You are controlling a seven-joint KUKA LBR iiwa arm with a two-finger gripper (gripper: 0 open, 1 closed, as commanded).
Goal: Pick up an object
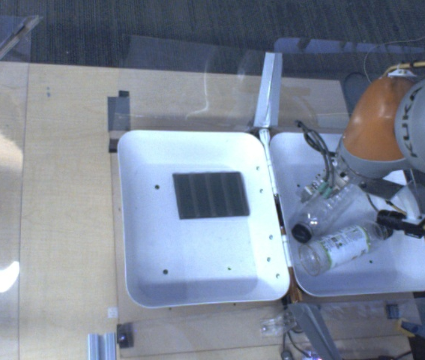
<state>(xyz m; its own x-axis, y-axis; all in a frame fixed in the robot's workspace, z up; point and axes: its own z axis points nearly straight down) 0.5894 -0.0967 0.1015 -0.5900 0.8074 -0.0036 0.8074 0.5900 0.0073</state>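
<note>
Camera view: looking down at a slant on two white bins side by side, arm [411,130] coming in from the right

Left bin [145,261]: just a dark ribbed rectangular pad [211,195] lying flat near the middle

Right bin [414,272]: this is where the action is, two clear plastic bottles lying on their sides, close together in the left half of the bin

Upper bottle [324,210]: see-through, black cap pointing down-left toward the bin wall, body runs up-right toward the wrist

Lower bottle [341,246]: also clear, has a pale label round the middle, looks uncapped at the left end but hard to be sure, lies just below the other one and seems to touch it

Gripper [330,187]: down over the upper bottle's far end, tangled in with cables and glare, honestly can't tell how wide the jaws are or whether they've got anything

Handling guess: empty thin-wall plastic, so very light, slick, and squashy under a hard pinch, plus round so it'll roll away from a sloppy approach

Where I'd grab: across the body at mid-length, jaws square to the long axis, not the cap end

Risk: nudging one bottle will probably shove the neighbour too
</note>
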